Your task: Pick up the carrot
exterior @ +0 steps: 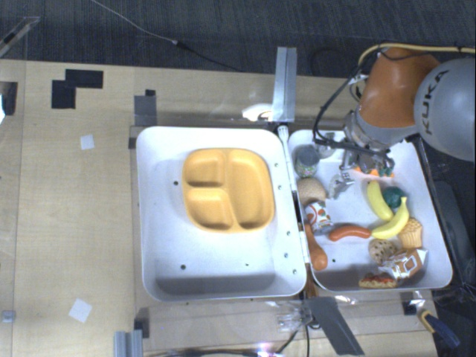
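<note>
The word "KUKA" is showing in dark capital letters on the grey housing of the arm (446, 110), near the upper right, running up the casing at a slant so the letters are reading sideways. Small toy food packages (405, 262) are lying in the right bin (439, 274) with printed colour patches on them, but their markings are appearing too small and blurred to read.

The claw (362, 171) sits over the carrot (370, 173) in the right bin (439, 251).
</note>
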{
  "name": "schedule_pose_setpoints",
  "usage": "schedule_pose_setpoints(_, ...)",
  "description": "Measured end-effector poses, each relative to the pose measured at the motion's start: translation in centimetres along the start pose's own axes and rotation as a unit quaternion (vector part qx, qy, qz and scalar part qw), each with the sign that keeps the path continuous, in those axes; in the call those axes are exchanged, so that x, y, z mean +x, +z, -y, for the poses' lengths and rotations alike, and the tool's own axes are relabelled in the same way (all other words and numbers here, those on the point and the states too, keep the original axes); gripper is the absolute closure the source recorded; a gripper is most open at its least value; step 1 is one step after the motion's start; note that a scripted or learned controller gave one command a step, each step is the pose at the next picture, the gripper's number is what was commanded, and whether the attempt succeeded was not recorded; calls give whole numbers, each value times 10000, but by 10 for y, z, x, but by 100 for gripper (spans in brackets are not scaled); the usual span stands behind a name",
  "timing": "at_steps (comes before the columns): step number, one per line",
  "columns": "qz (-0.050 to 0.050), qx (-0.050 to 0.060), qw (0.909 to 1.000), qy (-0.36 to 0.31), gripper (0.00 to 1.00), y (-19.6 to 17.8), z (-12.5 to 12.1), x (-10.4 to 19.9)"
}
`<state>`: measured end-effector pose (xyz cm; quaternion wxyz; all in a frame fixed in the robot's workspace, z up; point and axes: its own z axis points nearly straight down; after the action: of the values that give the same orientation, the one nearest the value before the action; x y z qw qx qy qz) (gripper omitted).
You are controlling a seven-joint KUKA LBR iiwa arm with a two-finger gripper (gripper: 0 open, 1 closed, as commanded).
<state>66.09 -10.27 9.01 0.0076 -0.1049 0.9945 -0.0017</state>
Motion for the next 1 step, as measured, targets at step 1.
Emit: schedule_pose_setpoints(1,-19,-12,9968,801,0,2,23,24)
